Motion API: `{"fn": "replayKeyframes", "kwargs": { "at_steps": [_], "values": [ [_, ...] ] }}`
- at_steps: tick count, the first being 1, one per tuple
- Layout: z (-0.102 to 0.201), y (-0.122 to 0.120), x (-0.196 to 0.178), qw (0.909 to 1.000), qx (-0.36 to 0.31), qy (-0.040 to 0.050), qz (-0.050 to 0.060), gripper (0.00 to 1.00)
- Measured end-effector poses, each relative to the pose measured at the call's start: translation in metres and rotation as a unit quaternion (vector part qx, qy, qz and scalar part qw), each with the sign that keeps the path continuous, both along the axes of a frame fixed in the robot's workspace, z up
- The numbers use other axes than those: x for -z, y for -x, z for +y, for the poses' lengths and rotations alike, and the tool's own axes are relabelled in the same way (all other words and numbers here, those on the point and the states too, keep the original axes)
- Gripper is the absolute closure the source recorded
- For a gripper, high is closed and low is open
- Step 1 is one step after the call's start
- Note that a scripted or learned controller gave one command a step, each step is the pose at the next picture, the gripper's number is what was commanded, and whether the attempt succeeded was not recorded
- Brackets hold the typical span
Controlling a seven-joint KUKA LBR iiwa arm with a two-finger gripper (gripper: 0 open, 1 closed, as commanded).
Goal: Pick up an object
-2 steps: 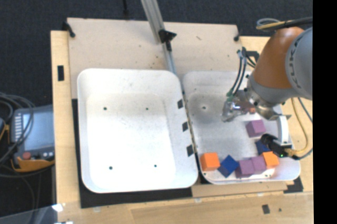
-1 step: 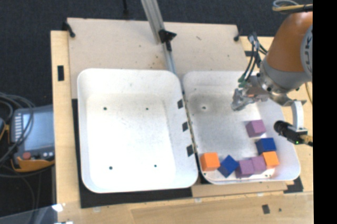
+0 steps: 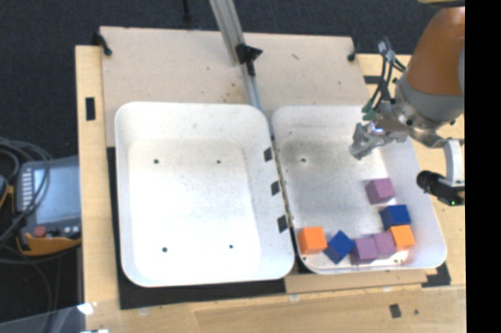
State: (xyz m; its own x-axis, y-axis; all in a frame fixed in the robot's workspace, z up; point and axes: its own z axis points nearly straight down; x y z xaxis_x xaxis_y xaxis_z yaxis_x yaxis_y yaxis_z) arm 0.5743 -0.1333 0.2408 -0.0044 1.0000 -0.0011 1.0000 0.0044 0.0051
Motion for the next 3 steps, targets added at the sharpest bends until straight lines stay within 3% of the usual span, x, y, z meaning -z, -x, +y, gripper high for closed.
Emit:
{"fn": "replayKeyframes", "kwargs": {
  "at_steps": [1,3],
  "values": [
    [0.048,-0.028,0.005,1.0000,-0.001,-0.0005,0.001,1.00],
    [0.154,-0.061,-0.009,1.0000,0.000,-0.0010,0.002,1.00]
  ]
}}
